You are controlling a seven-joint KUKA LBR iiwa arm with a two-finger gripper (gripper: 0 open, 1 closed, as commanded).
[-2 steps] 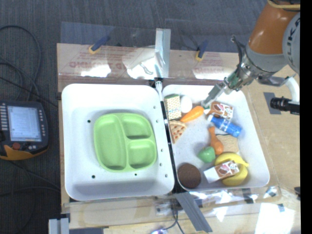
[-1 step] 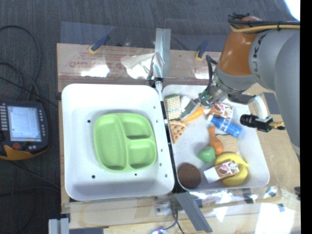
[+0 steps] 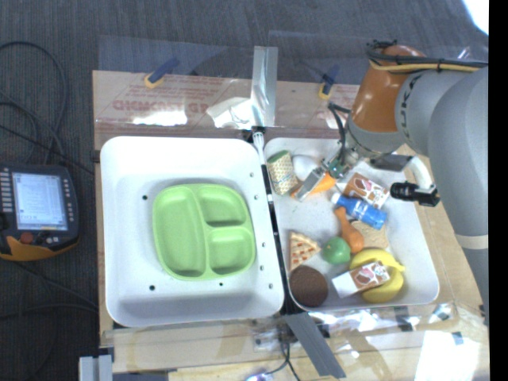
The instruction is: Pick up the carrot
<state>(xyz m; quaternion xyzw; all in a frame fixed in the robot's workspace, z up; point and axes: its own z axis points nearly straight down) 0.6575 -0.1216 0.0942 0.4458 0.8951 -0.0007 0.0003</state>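
Observation:
The carrot, a short orange piece, lies slanted in the upper left part of the right bin. It sits between a small can and a brown-and-white carton. My gripper reaches down from the orange-banded wrist and meets the carrot's upper right end. The wrist hides the contact, so whether the carrot is gripped is unclear.
The right bin also holds a blue bottle, an orange drumstick-like piece, a green lime, a pizza slice, a brown ball, a banana and a second carton. The left bin holds a green divided tray.

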